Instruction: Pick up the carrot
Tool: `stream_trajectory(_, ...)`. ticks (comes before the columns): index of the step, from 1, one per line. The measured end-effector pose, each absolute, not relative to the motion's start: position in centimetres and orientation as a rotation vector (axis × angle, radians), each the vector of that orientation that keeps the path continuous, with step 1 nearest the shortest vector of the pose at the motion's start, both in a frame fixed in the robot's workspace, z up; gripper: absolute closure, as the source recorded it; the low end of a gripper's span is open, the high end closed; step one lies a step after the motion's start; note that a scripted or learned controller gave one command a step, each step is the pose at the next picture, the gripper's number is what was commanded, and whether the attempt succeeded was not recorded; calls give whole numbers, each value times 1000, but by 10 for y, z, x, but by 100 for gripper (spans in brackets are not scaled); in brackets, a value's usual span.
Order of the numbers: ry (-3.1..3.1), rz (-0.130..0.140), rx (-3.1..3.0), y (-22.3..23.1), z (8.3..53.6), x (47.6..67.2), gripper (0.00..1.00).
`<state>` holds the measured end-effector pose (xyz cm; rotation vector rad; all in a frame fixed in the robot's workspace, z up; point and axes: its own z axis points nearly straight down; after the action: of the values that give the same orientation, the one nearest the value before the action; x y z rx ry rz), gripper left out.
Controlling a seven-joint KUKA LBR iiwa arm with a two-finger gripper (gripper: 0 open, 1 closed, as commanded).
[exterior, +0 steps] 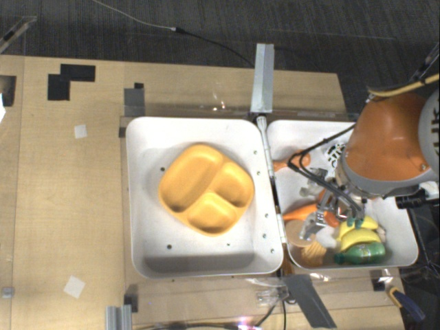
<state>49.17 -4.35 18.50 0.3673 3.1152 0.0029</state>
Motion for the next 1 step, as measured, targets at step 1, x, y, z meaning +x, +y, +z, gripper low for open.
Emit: stream_trajectory(1,3120,1,190,-88,90,494,0)
